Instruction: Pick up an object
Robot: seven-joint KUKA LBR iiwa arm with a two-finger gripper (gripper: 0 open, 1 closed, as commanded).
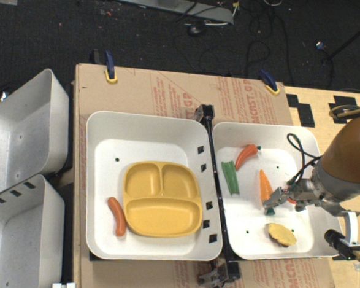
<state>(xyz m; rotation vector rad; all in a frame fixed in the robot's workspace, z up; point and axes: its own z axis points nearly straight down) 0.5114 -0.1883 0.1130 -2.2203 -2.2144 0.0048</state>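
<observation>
— Carrot (265,185), was that the target? Where did it lie?

— In the right bin (301,250), near the middle, long axis running roughly up and down the view. The gripper (277,202) sat at the carrot's lower end, just beside or touching it; I could not tell which.

— Did it have hold?

— I could not tell. The fingers were small and dark, and whether they were spread or closed did not show. Nothing was plainly between them.

— How would it handle?

— My guess: a light toy piece, stiff, smooth and tapered, so apt to slip out. I would grip across the thicker part, not the tip.

— And around it?

— Smooth white bin floor with sloped walls. A green bean (230,177) lay to its left, an orange pepper (246,155) above, a yellow piece (282,234) below. The left bin (99,159) held a yellow divided plate (162,199) and a sausage (117,216). Both bins stood on a cardboard-covered bench (165,90).
</observation>
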